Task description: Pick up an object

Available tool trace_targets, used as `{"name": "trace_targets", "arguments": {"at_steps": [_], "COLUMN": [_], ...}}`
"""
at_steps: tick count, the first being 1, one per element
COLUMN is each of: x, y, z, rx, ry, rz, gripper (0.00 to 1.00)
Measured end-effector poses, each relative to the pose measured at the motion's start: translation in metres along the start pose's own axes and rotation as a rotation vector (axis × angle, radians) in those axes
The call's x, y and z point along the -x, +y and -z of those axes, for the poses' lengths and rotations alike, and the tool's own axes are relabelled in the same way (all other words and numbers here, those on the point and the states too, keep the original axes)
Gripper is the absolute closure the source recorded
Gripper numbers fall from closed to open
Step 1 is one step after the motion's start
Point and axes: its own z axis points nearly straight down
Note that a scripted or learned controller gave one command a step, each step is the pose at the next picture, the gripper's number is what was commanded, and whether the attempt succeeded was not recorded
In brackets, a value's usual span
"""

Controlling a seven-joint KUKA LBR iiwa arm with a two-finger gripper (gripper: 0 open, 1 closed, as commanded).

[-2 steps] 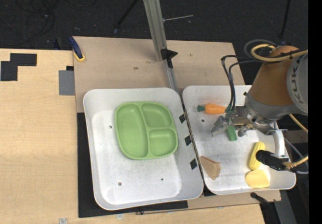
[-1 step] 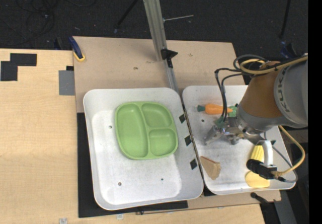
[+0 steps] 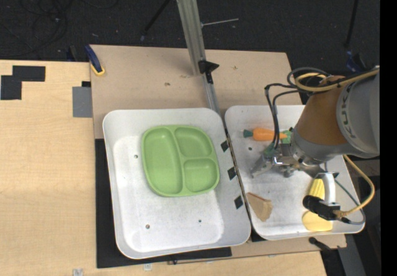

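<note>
My arm (image 3: pixel 338 123) reaches in from the right and covers a large part of the right bin (image 3: pixel 239 144). My gripper (image 3: pixel 277 160) hangs low over the middle of this bin, but it is small and partly under the wrist, so I cannot tell its state or if it has hold of anything.

Just behind the gripper lies an orange carrot-like toy (image 3: pixel 263 134) with a green end; my arm hides its right part. Near the front of the same bin lies a brown wedge-shaped piece (image 3: pixel 261 206), well apart from the gripper. At the right front corner there is a yellow object (image 3: pixel 317 221), maybe a banana, partly hidden by a black part and a cable (image 3: pixel 353 203), so its shape is hard to make out.

In the left bin (image 3: pixel 124 206) rests a green divided plate (image 3: pixel 180 160) with three compartments. A metal post (image 3: pixel 193 26) stands behind the bins.
</note>
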Motion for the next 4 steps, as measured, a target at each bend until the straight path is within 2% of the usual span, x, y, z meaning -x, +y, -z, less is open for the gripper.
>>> {"name": "trace_targets", "arguments": {"at_steps": [1, 2, 3, 4], "x": [0.000, -0.006, -0.003, -0.002], "y": [0.002, -0.002, 0.007, 0.007], "z": [0.012, 0.058, 0.114, 0.120], "rx": [0.007, 0.002, 0.002, 0.000], "ry": [0.002, -0.001, -0.002, -0.001], "rz": [-0.003, 0.002, 0.002, 0.002], "gripper": [1.00, 1.00, 1.00, 1.00]}}
